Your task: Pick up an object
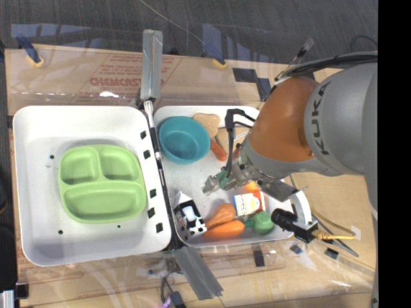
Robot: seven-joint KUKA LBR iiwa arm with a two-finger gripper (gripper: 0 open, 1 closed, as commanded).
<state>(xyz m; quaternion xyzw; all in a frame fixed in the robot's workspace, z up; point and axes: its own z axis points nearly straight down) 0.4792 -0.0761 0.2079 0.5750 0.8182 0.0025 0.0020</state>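
Note:
My gripper (218, 182) hangs low over the middle of the right bin (192, 177), above bare white floor. Just below it and to the right lie two orange carrots (223, 221), a small white and orange carton (248, 204) and a green toy (261, 223). A black and white toy (190, 217) sits at the bin's near left corner. A teal bowl (183, 140) stands at the far left, with a tan bread slice (207, 122) behind it. Nothing shows in the gripper. The wrist hides the bin's right part.
The left bin (26, 172) holds a green divided plate (101, 183). A grey divider strip (151, 63) runs up from between the bins. The big grey and orange arm (302, 130) covers the right side. Cables and tape lie on the bench at lower right.

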